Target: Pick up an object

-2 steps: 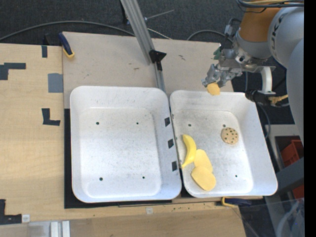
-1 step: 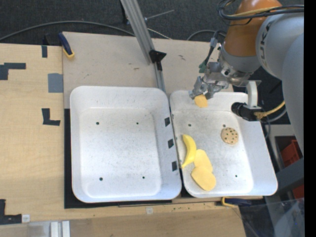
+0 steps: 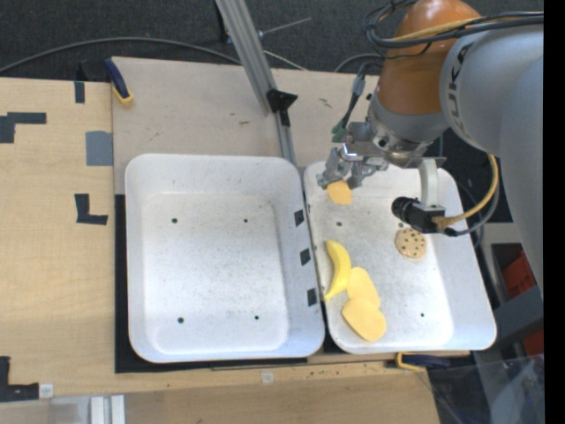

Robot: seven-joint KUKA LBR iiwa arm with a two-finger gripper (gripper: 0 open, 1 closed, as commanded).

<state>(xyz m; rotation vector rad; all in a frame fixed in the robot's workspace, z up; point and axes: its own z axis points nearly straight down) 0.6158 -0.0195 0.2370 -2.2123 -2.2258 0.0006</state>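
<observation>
My gripper (image 3: 344,178) hangs over the far left corner of the right bin (image 3: 459,325). A small yellow block (image 3: 340,193) sits directly under its tip, touching or nearly touching it; whether the block is held or resting on the bin floor is unclear. Near the bin's front left lie a yellow banana (image 3: 336,268) and two pale yellow lumps (image 3: 363,286) (image 3: 365,321), close together. A round brown cookie (image 3: 410,244) lies toward the bin's right side.
The left bin (image 3: 146,263) stands beside the right one, their rims meeting in the middle. A slanted metal rail (image 3: 252,51) runs down to the bins' far edge. A black cable fitting (image 3: 413,212) on the arm hangs above the cookie.
</observation>
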